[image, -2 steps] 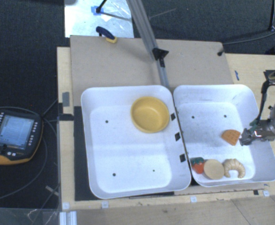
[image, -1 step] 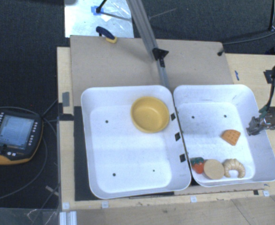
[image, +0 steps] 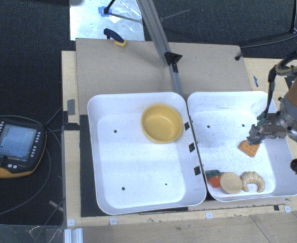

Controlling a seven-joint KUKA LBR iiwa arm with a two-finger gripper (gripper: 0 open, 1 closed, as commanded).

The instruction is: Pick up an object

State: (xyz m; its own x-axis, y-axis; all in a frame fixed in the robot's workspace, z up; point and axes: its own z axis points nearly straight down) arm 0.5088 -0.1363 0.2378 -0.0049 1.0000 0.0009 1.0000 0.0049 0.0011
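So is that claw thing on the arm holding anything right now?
End effector: right above the orange waffle piece in the right bin; whether it grips it cannot be told.

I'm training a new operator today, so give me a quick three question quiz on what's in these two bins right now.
1. True or false: the yellow bowl sits in the left bin.
2. Which item lies nearest the gripper? A croissant B orange wedge C round bun
3. Fill in: the red item lies at the right bin's near-____ corner.

Key: 1 true; 2 B; 3 left.
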